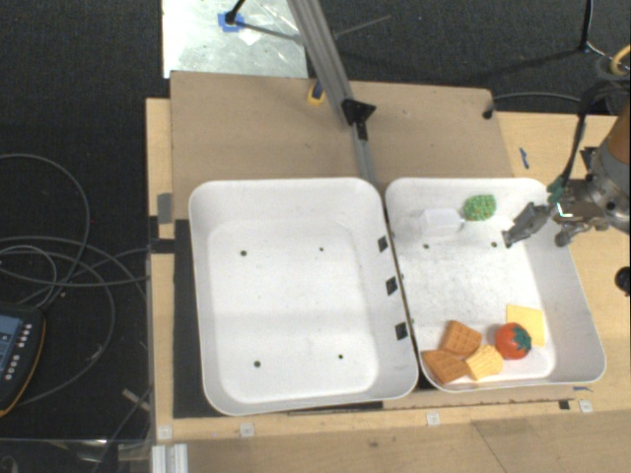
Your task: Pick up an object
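The right bin [572,294] holds several toy foods. A green leafy piece [479,207] lies near its far edge, with a pale translucent item [441,221] just left of it. At the near edge sit a red tomato [513,340], a yellow cheese wedge [525,318], two brown crackers [459,338] [445,366] and a yellow cracker [484,363]. My gripper [540,231] hangs over the bin's right side, right of the green piece and apart from it. Its fingers [519,228] stand open with nothing between them.
The left bin [286,294] lies beside the right one, joined along a rim with black clips [391,285]. A grey slanted pole [330,57] crosses the back of the bench. Cables lie on the floor at left.
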`<state>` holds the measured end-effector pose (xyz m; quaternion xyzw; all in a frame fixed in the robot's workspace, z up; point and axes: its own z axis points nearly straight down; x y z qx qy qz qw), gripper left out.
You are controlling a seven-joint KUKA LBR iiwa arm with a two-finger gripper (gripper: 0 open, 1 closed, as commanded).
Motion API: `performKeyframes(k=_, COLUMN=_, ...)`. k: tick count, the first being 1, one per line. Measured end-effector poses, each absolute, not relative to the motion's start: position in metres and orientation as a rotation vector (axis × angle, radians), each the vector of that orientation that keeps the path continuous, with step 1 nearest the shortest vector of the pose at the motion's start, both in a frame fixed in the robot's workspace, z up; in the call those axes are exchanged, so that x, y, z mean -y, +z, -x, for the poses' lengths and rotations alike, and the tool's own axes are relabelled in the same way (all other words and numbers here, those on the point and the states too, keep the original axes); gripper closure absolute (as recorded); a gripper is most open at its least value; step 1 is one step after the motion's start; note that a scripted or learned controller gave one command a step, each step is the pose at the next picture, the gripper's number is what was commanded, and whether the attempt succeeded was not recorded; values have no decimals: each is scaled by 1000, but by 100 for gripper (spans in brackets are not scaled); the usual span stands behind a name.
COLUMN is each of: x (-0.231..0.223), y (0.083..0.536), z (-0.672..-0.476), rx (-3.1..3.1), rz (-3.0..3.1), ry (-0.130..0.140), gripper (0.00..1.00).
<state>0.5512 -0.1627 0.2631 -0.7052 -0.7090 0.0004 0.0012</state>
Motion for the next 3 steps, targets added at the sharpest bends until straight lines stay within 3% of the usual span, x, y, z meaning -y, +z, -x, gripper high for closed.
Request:
performKeyframes(k=1, x=163, y=265, z=-552, rx=2227, rz=2218, ry=-2, gripper=0)
performKeyframes(k=3, x=166, y=176, z=-542, rx=2220, rz=2219, ry=2, gripper=0)
